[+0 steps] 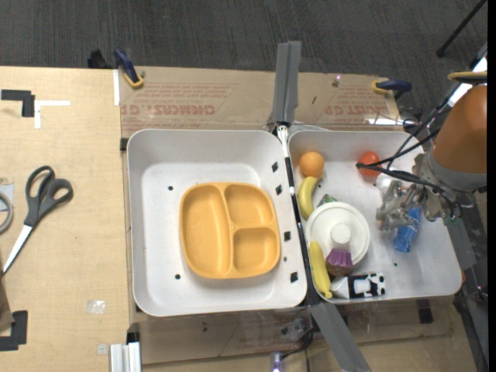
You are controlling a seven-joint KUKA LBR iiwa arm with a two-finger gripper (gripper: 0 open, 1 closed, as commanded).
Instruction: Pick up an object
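- Gripper (397, 211) was down in the right bin (434, 281), right by a blue object (404, 237).
- Honestly couldn't tell how it was set.
- Left bin (147, 208) had the yellow divided plate (230, 229).

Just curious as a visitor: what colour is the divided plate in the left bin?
The divided plate is yellow-orange, plain, clearest in the overhead camera view.

white bins (143, 231), yellow-orange divided plate (230, 229), orange ball (311, 163), two yellow bananas (308, 195), black-handled scissors (39, 200) at left, black-and-white patterned toy (366, 286) lower right
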